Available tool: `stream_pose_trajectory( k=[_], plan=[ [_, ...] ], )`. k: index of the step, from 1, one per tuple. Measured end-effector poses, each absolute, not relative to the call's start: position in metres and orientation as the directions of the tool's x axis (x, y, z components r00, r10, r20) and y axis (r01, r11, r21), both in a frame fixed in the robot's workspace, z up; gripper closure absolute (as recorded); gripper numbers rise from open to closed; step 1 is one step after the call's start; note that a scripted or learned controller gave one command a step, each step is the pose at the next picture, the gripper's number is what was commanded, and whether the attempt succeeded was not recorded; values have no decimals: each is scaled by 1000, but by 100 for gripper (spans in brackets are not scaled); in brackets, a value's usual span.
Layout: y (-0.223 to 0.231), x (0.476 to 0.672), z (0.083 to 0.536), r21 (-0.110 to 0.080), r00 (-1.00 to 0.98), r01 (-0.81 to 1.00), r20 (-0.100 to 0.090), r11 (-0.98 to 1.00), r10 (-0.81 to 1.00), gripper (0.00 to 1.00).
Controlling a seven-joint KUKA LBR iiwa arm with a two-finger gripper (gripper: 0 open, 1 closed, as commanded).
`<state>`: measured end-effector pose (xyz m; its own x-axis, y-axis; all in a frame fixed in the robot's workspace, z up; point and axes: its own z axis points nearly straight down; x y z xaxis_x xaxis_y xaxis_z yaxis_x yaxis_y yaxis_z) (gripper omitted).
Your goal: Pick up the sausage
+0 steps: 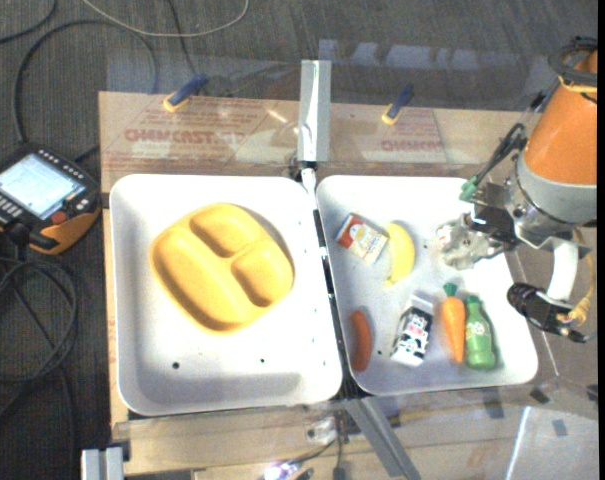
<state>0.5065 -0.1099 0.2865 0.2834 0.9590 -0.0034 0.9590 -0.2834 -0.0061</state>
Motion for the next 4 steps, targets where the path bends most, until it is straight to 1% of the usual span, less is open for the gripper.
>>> stream_pose_trajectory(
  k=[1, 2, 3, 4],
  plan=[
    [-114, 485, 249, -5, 347, 938, -5, -347, 938, 100],
    [-85, 539, 282, -5, 275, 961, -3, -275, 961, 100],
    [-89, 490, 257, -7, 271, 963, -4, -271, 963, 100],
    [-97, 485, 236, -5, 358, 934, -3, -358, 934, 100]
  ],
)
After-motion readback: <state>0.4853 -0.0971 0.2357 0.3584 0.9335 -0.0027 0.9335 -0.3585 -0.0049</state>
